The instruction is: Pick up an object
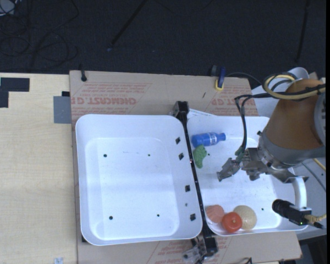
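The right bin [264, 224] holds the loose things. A small blue bottle [208, 139] with a white label band lies on its side near the bin's upper left corner, its cap end pointing right. Just below it, against the black divider [190, 164] between the bins, sits a crumpled green piece [199, 155] whose make is hard to tell. In the lower left corner three rounded things crowd together and touch: a pale pink one [214, 212], a red ball [231, 221] and a cream ball [245, 216]. The red ball overlaps the other two, so their near sides are hidden. The gripper [229, 170] hangs over the middle of the right bin, below and to the right of the bottle and well above the three balls. It is a dark grey tangle of metal at this angle, and whether its jaws stand apart or together cannot be told; nothing can be seen between them. The arm [294, 125], with its orange band, covers the bin's upper right part, and a black cable [243, 120] loops down in front of it. The left bin [82, 147] lies beside it, white with a few dark dots on its floor. Both rest on cardboard [126, 92] with reversed red print.
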You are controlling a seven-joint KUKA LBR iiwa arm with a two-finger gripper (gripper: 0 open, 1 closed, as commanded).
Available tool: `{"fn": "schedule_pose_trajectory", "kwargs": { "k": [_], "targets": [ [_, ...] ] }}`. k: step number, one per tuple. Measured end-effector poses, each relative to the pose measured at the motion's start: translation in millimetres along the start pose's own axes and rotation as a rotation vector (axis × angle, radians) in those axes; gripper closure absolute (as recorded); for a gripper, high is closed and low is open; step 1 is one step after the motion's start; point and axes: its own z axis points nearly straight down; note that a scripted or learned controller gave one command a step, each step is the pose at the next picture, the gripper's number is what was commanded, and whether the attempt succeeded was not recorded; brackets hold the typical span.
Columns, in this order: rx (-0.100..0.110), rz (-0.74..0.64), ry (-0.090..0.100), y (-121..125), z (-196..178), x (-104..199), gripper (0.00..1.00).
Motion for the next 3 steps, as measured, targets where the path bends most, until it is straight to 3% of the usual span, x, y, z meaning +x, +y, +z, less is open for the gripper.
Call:
{"fn": "schedule_pose_trajectory", "kwargs": {
  "k": [1,2,3],
  "targets": [
    [-0.002,-0.011,0.004,47,-9,114,0.00],
    [0.009,0.004,0.001,-27,1,77,0.00],
    [0.005,0.004,0.000,-28,13,41,0.00]
  ]
}}
